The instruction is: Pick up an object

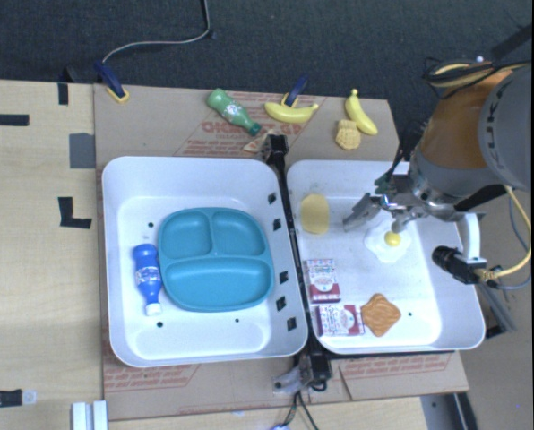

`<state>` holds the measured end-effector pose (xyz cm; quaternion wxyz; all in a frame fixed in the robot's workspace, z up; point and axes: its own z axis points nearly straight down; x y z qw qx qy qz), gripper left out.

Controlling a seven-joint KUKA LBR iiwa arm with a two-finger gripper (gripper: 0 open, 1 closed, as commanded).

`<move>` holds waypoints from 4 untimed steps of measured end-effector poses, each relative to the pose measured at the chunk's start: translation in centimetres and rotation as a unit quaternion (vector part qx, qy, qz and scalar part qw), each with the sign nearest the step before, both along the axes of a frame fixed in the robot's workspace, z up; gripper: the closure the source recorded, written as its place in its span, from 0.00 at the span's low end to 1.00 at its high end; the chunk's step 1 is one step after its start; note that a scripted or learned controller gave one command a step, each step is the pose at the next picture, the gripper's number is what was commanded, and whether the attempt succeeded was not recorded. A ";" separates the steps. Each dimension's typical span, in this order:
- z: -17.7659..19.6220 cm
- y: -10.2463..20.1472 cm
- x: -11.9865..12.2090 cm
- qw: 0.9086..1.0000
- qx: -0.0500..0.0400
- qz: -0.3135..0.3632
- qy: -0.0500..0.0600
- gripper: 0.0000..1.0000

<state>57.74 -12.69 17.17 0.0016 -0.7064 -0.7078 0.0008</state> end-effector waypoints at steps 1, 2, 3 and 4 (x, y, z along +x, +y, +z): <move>-4.5 2.8 3.2 1.000 0.000 0.000 0.000 0.00; 1.3 8.2 7.6 1.000 0.000 0.000 -0.002 0.00; 1.2 8.2 1.9 1.000 -0.001 -0.001 -0.001 0.00; 1.2 7.7 5.9 1.000 -0.001 0.000 -0.001 0.00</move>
